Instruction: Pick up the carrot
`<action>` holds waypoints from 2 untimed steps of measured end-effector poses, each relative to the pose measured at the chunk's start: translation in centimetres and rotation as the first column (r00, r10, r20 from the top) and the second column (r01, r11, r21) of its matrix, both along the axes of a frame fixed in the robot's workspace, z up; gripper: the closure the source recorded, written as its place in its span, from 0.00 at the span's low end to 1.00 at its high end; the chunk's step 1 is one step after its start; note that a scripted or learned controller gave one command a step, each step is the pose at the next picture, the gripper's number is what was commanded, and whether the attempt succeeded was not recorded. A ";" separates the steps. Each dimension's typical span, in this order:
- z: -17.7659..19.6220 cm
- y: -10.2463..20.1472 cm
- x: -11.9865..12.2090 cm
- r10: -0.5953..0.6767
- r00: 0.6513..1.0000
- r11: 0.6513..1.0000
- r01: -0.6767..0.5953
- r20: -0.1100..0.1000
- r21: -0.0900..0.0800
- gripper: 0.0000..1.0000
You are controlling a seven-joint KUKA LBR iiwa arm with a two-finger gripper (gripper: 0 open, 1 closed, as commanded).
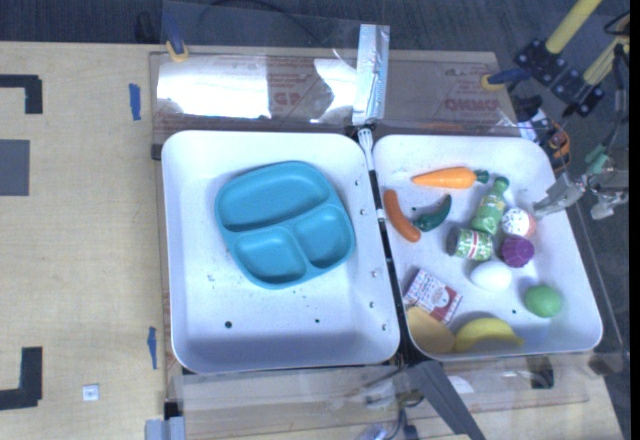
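two shallow white bins sit side by side on our wooden bench [70, 258]. we see the carrot [447, 178], orange with a green stem end, lying flat near the far edge of the right bin [580, 278], among other toy foods. our gripper [572, 190] hangs at that bin's right edge, apart from the carrot; we cannot tell its opening. the left bin [190, 308] bears a blue divided plate [285, 223].

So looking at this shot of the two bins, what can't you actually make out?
- End effector, camera view: blurred at the right bin's edge; its fingers can't be read.
- Arm: cut off by the frame's right edge.
- Small packet: print too small to read.
- Banana: its left end is tucked behind a yellowish piece I can't identify.
- Dark green item beneath the carrot: too small to name.
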State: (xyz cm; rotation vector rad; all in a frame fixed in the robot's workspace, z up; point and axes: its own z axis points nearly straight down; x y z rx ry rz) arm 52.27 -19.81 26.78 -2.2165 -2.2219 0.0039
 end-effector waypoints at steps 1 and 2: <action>-8.7 4.4 6.6 0.214 0.977 0.977 -0.214 -0.004 0.004 0.00; -13.9 6.3 13.5 0.272 0.962 0.962 -0.272 0.000 0.002 0.00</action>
